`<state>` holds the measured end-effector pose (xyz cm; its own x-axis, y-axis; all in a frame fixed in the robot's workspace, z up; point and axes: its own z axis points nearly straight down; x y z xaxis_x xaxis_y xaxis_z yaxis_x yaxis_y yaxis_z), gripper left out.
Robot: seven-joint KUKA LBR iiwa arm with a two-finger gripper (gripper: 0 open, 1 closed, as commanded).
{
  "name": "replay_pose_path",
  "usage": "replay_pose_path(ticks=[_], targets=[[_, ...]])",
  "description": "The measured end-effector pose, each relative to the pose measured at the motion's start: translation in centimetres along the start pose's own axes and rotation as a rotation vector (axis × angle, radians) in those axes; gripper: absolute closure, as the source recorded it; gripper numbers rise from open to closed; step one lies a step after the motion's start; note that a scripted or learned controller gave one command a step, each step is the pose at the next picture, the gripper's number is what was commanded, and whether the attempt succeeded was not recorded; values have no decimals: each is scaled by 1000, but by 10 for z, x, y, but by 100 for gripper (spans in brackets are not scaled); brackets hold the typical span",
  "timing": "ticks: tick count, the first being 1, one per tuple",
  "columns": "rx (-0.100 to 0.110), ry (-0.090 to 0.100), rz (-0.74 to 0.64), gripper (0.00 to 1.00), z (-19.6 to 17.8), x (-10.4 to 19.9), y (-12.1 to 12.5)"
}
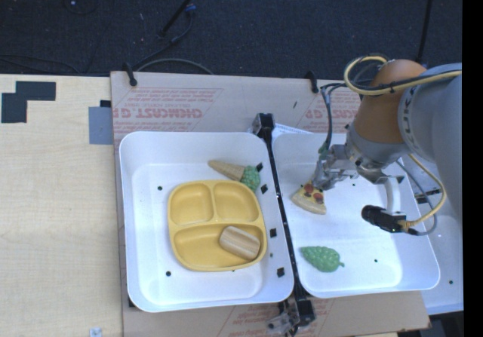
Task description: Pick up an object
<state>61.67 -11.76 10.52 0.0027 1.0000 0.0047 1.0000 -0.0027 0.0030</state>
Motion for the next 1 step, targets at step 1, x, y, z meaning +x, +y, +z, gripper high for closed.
replay_pose_path(ticks=[1], targets=[[2, -5, -4, 100, -46, 1, 8]])
